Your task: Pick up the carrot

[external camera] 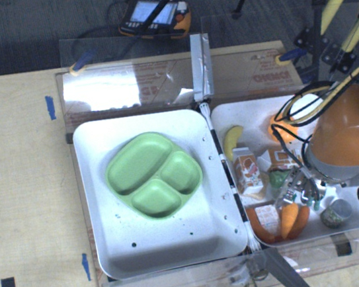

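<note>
The carrot (290, 222) is an orange tapered piece lying near the front wall of the right bin (314, 236). My gripper (295, 194) reaches in from the right and hangs right over the carrot's upper end, low in the bin. The wrist and its cables hide the carrot's top and the spot where gripper and carrot meet, so I cannot tell if they touch. The arm's orange band (346, 134) covers the bin's right part.
Crowded around the carrot are a red-and-white packet (264, 217), a snack pouch (247, 169), a green item (279, 177), a banana (232, 141) and a round grey-green object (334, 215). The left bin (108, 250) holds a green divided plate (154, 174).
</note>
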Available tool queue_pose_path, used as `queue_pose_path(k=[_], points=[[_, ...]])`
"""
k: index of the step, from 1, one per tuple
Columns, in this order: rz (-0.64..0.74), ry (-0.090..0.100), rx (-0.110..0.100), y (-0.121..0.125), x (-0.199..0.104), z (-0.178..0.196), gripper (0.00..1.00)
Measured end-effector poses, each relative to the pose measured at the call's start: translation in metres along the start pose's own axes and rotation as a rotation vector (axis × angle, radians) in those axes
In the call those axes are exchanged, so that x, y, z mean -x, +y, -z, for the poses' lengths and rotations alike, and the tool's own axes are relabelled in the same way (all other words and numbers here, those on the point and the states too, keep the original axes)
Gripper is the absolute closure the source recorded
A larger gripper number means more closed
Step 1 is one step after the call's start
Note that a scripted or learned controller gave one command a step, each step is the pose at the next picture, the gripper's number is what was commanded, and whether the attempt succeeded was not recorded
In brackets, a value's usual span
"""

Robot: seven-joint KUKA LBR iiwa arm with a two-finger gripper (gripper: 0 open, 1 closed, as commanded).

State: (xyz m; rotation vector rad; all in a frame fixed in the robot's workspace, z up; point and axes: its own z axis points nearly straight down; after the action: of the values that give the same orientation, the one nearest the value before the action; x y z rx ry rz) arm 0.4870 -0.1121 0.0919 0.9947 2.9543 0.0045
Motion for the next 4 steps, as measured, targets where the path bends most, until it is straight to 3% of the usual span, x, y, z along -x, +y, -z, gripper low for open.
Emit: queue_pose_path(k=[1, 2, 3, 4], points=[[0.169, 0.010, -0.001, -0.031, 0.020, -0.003, 1.00], [0.247, 0.010, -0.004, 0.003, -0.007, -0.003, 1.00], [0.409, 0.012, -0.001, -0.025, 0.040, -0.004, 1.00], [0.340, 0.016, -0.003, -0.009, 0.064, -0.005, 1.00]])
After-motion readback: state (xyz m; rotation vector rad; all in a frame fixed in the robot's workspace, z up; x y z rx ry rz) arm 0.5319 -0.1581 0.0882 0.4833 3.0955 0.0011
